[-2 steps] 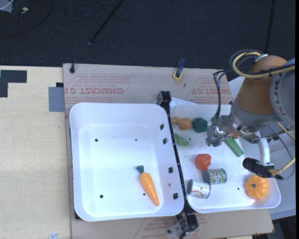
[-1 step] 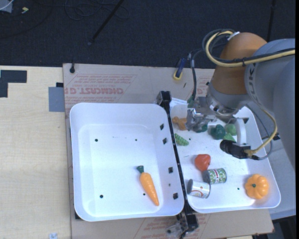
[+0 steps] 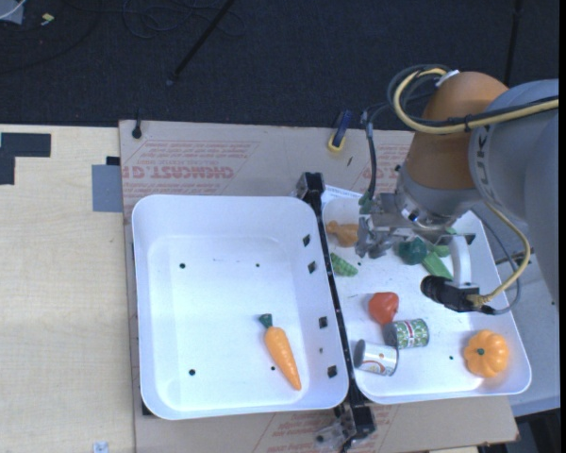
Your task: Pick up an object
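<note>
Approach step: your gripper [image 3: 375,245] hangs low just above the red pepper [image 3: 383,306], jaw state unreadable; next, settle on one object and descend.

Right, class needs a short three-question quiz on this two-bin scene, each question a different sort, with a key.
1. True or false: the carrot lies in the left bin.
2. Multiple choice: which thing sits nearest the right bin's lower right corner? A) the pumpkin B) the red pepper C) the silver can
3. Fill in: the gripper hangs over the ______ bin.

Key: 1 true; 2 A; 3 right.
</note>
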